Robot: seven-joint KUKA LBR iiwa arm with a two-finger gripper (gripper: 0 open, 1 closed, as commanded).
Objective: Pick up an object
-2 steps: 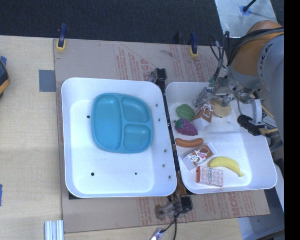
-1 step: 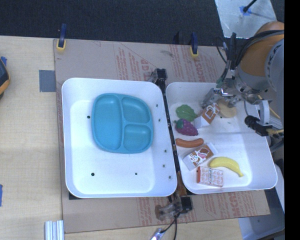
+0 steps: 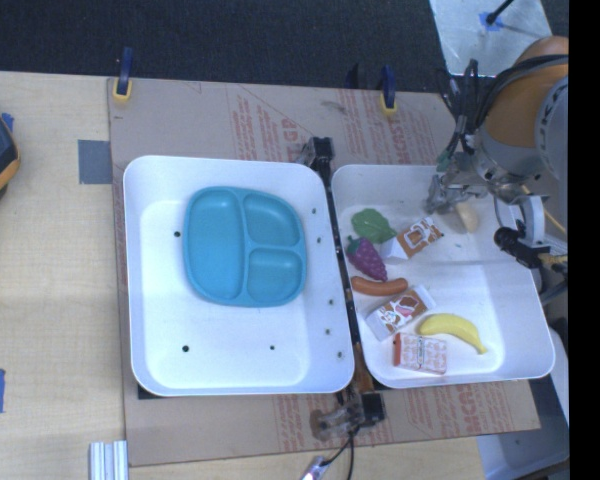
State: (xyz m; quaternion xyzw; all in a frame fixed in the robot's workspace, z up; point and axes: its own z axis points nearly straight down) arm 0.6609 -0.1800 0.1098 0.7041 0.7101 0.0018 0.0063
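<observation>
A small pale object [image 3: 467,216] lies at the far right of the right bin [image 3: 520,363], just beside the gripper [image 3: 448,194], whose opening I cannot tell. Nearer lie a green toy [image 3: 373,225], purple grapes [image 3: 368,258], a sausage [image 3: 379,287], a banana [image 3: 453,330] and small packets [image 3: 420,236]. A blue divided plate [image 3: 245,245] sits in the left bin [image 3: 155,368].

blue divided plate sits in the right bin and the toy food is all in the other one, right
Not quite: the camera view shows the blue divided plate in the left bin. The toy food, such as the banana and hot dog, lies in the right bin.
</observation>
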